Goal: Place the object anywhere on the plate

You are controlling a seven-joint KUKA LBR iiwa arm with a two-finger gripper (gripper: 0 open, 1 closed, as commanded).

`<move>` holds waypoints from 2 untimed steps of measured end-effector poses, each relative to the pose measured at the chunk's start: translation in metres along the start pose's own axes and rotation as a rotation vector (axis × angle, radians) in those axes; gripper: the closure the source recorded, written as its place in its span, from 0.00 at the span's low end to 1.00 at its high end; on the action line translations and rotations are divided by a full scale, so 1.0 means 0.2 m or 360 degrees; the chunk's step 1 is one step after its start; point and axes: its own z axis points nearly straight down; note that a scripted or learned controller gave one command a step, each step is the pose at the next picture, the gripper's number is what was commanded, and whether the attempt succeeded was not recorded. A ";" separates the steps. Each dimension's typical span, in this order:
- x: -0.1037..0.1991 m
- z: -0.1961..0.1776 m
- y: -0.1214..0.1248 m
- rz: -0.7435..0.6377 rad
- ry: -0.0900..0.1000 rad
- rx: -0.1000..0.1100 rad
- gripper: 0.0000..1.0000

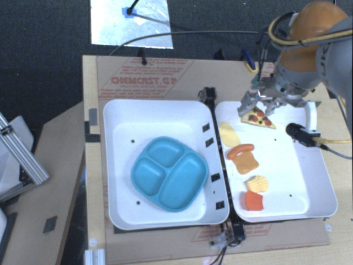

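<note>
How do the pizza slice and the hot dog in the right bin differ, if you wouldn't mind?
The pizza slice is a yellow triangle with red spots; the hot dog is a plain orange-red cylinder. The pizza slice lies under the gripper, the hot dog nearer mid-bin. Both sit in the right bin.

Two bins (pixel 165 110), one plate (pixel 169 173), six foods (pixel 243 150)

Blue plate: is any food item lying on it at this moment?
No. The blue plate shows only bare compartments, and the pizza slice lies in the right bin.

Arm (pixel 317 35) cut off at right edge; pizza slice (pixel 260 118) partly hidden under gripper (pixel 258 105).
</note>
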 end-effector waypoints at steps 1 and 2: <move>0.30 -0.03 0.04 -0.0002 0.0001 -0.0001 1.00; 0.61 -0.07 0.02 -0.0002 0.0002 -0.0001 1.00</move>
